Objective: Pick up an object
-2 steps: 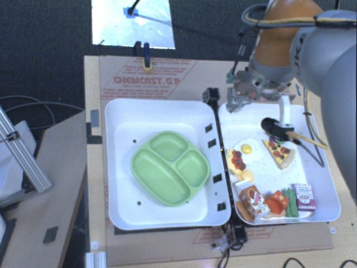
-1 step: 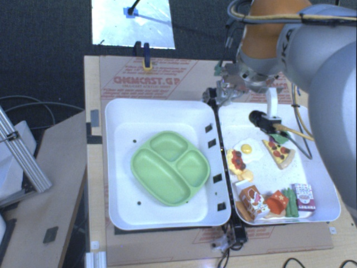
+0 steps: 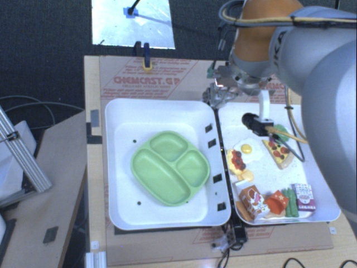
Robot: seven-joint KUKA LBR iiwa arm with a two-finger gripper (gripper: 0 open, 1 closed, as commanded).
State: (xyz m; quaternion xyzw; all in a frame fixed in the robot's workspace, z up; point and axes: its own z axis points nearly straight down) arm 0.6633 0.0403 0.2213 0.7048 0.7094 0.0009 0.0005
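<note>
My arm (image 3: 318, 66) runs off the right edge of the picture and covers the far right corner of the right bin (image 3: 265, 175), so that corner is hidden from me. My claw (image 3: 218, 96) is a dark blur at the far rim where the two bins meet. The print on the red and white packet (image 3: 304, 197) is too small to read, and the metal frame (image 3: 19, 155) beside the desk is cut off at the left edge.

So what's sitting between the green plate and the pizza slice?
In the camera view, the bins' shared rim comes first, then a red-topped toy food and a fried egg, between the green plate and the pizza slice.
</note>
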